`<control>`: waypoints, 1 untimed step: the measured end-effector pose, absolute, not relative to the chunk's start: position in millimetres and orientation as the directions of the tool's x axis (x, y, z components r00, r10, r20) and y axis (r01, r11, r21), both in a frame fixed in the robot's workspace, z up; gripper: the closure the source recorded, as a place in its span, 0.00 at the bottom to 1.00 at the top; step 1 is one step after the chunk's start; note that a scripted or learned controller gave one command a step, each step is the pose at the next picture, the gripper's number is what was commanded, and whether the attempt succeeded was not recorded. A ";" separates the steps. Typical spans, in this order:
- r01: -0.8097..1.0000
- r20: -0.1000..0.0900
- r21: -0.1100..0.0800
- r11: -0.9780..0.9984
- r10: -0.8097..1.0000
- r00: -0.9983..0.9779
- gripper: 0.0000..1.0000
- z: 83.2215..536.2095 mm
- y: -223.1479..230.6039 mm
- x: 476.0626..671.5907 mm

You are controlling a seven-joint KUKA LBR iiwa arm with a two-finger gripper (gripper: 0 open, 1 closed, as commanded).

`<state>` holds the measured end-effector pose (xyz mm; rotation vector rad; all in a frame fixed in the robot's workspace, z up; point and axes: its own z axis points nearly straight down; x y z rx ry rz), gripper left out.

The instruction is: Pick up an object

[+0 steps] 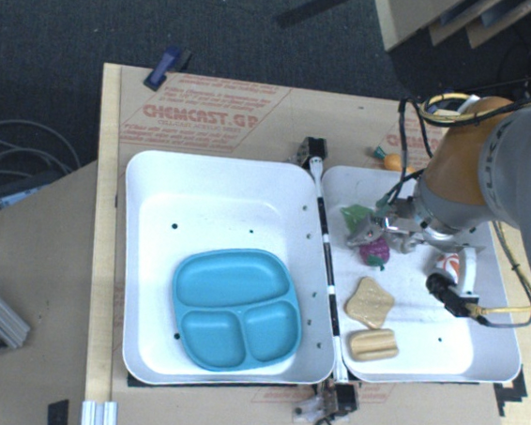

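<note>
Jaws cannot be read from this slanted view: the gripper (374, 230) sits low in the right bin (492, 349), and whether its fingers are apart or closed, or have anything between them, cannot be told.

By size, the grey arm (512, 157) with its orange band reaches in from the right and comes down over the far left part of that bin. The left bin (140, 241) holds a blue divided tray (235, 306), well apart from the work. In the right bin, a tan wedge (370, 302) lies near the middle wall, with a tan cylinder (372, 344) just beside it toward the near edge. A green piece (355, 213) and a small purple object (374, 254) lie right at the gripper, the purple one just below it.

The purple object looks like the likeliest target. A good grasp would likely centre the fingers over that one piece, keep clear of the green piece beside it, close firmly, then lift straight up before moving sideways.
</note>
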<state>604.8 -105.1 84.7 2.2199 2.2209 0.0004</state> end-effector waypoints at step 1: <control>1.000 -0.001 0.003 0.001 1.000 -0.001 1.00 94.8 -104.8 605.3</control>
